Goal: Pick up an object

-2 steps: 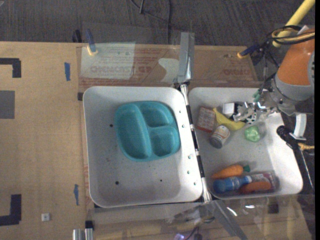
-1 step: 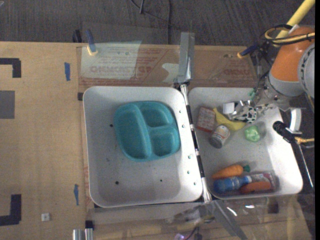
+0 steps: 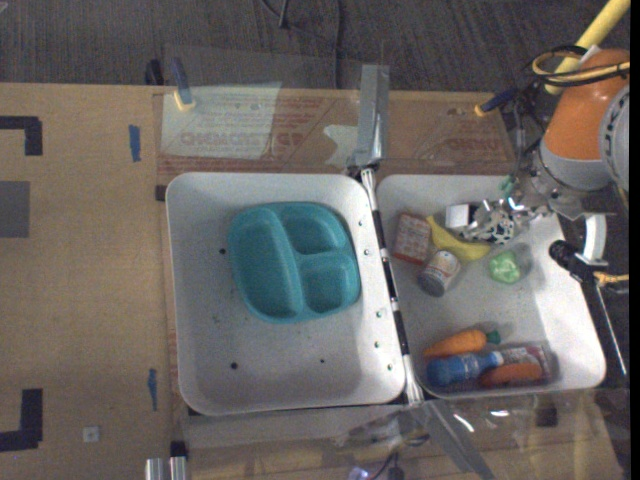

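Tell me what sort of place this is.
Likely a robotics lab's pick-test bench: two white bins, a teal divided tray, toy food such as a carrot, and an arm's gripper.

A single fixed camera is looking down at a slant on the worktop [image 3: 80,268] from above, framing both white bins side by side: the left bin [image 3: 200,368] is sitting near the centre of the view, the right bin [image 3: 570,338] just beside it toward the right edge. Dark floor is showing beyond the worktop's far edge along the top. The arm [image 3: 585,118] is entering from the right, above the right bin's far corner. The camera is standing far enough back to take in both bins whole.
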`<state>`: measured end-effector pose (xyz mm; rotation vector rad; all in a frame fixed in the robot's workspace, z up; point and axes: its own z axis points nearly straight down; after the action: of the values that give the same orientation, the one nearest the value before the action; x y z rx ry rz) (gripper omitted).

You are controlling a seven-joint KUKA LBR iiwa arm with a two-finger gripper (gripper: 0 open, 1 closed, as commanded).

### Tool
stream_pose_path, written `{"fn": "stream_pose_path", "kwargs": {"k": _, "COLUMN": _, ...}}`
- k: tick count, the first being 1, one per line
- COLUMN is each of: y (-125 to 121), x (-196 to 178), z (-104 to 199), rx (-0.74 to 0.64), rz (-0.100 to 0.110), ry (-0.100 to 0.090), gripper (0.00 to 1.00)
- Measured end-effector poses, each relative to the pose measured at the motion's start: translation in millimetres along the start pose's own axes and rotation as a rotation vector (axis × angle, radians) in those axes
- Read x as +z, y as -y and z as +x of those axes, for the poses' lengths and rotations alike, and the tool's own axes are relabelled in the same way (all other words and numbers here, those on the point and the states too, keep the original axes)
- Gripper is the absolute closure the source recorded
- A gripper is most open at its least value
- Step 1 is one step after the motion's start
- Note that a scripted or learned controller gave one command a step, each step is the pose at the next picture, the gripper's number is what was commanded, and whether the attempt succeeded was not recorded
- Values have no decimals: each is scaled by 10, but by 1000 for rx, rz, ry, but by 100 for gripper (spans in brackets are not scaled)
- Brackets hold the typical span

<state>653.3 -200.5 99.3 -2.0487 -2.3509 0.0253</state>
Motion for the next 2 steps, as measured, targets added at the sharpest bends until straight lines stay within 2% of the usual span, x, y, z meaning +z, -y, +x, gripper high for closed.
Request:
{"fn": "stream_pose_path", "kwargs": {"k": 1, "y": -21, "x": -1138, "z": 545, "rx": -13, "rz": -29, "ry": 9, "gripper": 100}}
{"fn": "stream_pose_path", "kwargs": {"k": 2, "y": -152, "x": -1424, "z": 848, "rx": 69, "rz": -30, "ry": 8, "gripper": 100}}
